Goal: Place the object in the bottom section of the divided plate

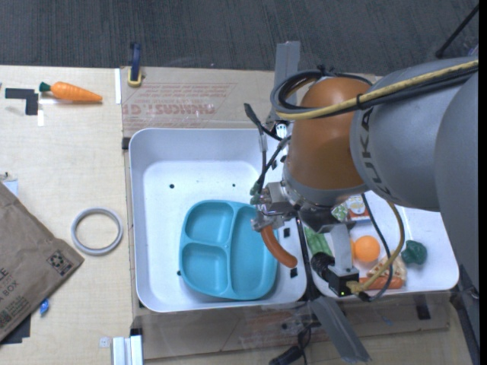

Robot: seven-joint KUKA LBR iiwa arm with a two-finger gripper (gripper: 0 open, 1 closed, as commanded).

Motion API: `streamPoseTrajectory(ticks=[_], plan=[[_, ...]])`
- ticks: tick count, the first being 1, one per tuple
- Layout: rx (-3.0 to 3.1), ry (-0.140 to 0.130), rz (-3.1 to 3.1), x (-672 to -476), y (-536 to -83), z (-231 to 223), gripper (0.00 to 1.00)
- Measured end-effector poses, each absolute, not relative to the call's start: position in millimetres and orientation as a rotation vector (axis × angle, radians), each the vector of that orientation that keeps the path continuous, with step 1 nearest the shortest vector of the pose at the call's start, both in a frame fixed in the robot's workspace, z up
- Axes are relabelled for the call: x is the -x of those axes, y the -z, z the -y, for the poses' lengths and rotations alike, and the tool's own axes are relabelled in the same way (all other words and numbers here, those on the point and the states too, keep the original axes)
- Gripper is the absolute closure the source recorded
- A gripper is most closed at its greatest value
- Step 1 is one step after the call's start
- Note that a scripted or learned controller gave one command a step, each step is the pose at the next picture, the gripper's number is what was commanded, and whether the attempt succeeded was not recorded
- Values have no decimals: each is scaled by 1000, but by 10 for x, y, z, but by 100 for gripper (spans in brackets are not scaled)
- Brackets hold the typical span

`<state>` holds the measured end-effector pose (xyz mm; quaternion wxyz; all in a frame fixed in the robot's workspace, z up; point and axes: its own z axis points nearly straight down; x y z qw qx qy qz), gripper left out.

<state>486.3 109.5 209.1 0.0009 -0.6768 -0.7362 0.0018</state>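
Two bins side by side: plate (228, 261) in the left bin (163, 166), toward its near right corner. Sausage (278, 249) over the plate's right edge, under the gripper (266, 217). Ball (366, 248) in the right bin (437, 268). Left of the bins, ring (97, 230) on the bench; carrot (72, 92) far behind it.

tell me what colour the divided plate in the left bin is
Light blue, almost turquoise: the divided plate shows best in the camera view, lying in the white left bin.
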Motion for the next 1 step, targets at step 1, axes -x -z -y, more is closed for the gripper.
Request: streamPoseTrajectory(ticks=[1], plan=[[2126,-6,2311,-4864,-2091,-1091,0]])
